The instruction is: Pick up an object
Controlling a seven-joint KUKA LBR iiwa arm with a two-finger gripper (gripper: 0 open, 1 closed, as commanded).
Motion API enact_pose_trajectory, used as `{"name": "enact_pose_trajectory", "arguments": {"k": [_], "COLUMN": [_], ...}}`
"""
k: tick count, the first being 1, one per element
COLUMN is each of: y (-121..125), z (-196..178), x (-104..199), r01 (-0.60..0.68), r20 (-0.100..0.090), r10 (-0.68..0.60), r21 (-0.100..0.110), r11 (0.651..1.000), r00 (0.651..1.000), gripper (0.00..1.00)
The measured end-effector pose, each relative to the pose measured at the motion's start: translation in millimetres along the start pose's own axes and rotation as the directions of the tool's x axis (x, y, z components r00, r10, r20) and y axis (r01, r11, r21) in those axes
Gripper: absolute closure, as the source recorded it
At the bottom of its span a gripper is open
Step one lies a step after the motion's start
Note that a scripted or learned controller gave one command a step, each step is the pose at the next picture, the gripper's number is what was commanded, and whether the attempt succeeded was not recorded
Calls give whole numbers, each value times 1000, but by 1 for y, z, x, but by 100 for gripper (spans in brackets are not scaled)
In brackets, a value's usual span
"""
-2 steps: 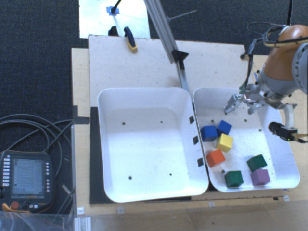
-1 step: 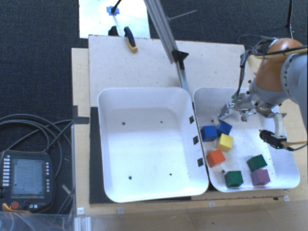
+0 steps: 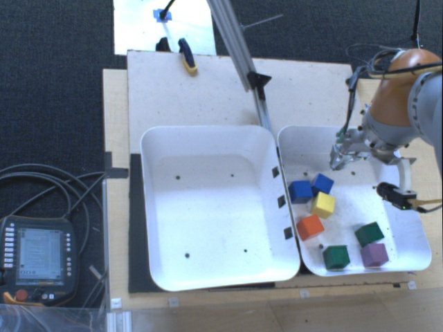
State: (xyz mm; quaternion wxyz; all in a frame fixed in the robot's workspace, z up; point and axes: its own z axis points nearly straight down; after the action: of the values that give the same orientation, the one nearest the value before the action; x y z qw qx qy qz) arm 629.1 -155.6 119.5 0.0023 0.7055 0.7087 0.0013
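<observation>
camera view showed the gripper (image 3: pixel 339 159) low over the upper part of the right bin (image 3: pixel 415 254), above the cluster of cubes, with the grey and orange arm (image 3: pixel 405 102) reaching in from the right. whether it was released or clenched could not be told from this slant, and nothing could be seen held in it. the nearest candidates lay just below and slightly left of it in the view: a blue cube (image 3: pixel 322 183) closest, a second blue cube (image 3: pixel 300 190) beside that toward the bin's left wall, and a yellow cube (image 3: pixel 323 204) touching or nearly touching both. an orange cube (image 3: pixel 310 226) sat further down, and two green cubes (image 3: pixel 336 256) (image 3: pixel 369 233) and a purple cube (image 3: pixel 374 254) lay near the bottom edge, well apart from the tool. the relation that mattered was this offset: the tool stood over bare bin floor, so a straight descent would likely miss. my reading was that it needed to shift toward the near blue cube first, and the tight packing of the three cubes there could make a clean grasp awkward. the left bin (image 3: pixel 159 185) held no cubes.
</observation>
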Motion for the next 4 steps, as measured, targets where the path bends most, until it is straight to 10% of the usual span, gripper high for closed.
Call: {"name": "enact_pose_trajectory", "arguments": {"k": [3, 4], "y": [-2, 0], "z": [-175, -174], "x": [5, 66], "r01": [0, 6], "r20": [1, -3], "r10": [0, -6], "r21": [-4, 2], "r11": [1000, 1000], "r00": [1000, 1000], "gripper": [100, 100]}}
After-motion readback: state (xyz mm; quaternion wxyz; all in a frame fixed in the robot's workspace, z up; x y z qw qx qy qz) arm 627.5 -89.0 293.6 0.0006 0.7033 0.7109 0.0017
